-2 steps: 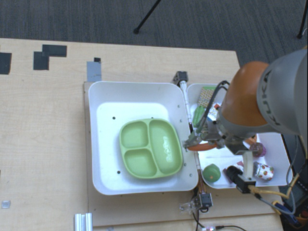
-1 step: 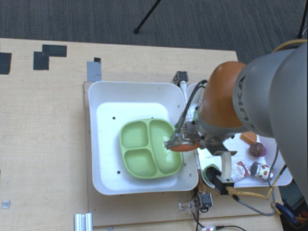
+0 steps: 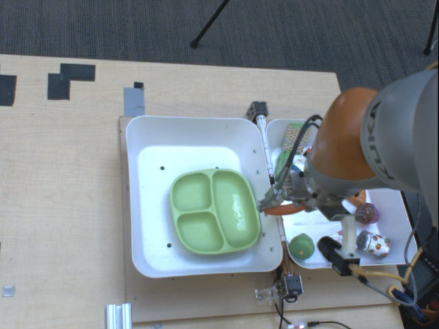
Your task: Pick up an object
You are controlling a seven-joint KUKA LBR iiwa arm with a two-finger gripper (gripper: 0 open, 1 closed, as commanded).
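A dark grey carpet is seen along the top, crossed by a thin black rod set at a slant. Below it a pale wooden bench is laid out, marked near its far left corner by dark grey patches of tape.

Two shallow white bins are set side by side on the bench. In the left white bin a light green plastic plate with three compartments is laid flat, towards the near right corner, its right rim close to the wall between the bins.

The right white bin is largely covered by the grey arm, which is brought in from the right with its orange band over the middle of that bin. The two-finger gripper is held low at the wall between the two bins, just beside the plate's right rim. Whether it is apart or together cannot be told from this angle, and nothing is seen to be clamped in it.

A flat orange-red piece is seen just beside the gripper, at the left edge of the right bin; contact between them cannot be judged. Nearer the front a small round green ball is lying. Towards the right side a small purple rounded thing and, just in front of it, a white rounded thing with dark markings are found.
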